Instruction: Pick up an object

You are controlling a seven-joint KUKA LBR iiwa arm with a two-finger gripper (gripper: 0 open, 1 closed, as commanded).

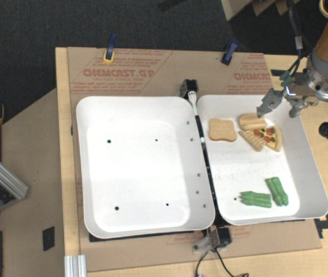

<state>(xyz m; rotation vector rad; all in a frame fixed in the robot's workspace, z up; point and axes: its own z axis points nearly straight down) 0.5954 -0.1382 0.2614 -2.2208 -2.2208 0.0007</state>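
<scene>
Five small toy foods lie in the right bin [311, 154]: one slice of bread [222, 130], one little bun or roll [252, 121], one pizza slice [264, 137], and two green bean pods [256, 199] [277, 190]. The left bin [89, 154] has two rows of dark dots on its floor. Bread, roll and pizza sit near the far end, the roll touching the pizza; the green pods lie close together near the front.

The gripper [280, 101] hangs over the far right corner, just beside the roll. Its two fingers are spread apart with nothing between them.

These toys look light and hard, maybe a bit slippery. I think the roll is easiest to grab, squeezed across its short sides. The flat bread and pizza look tricky to pinch.
</scene>
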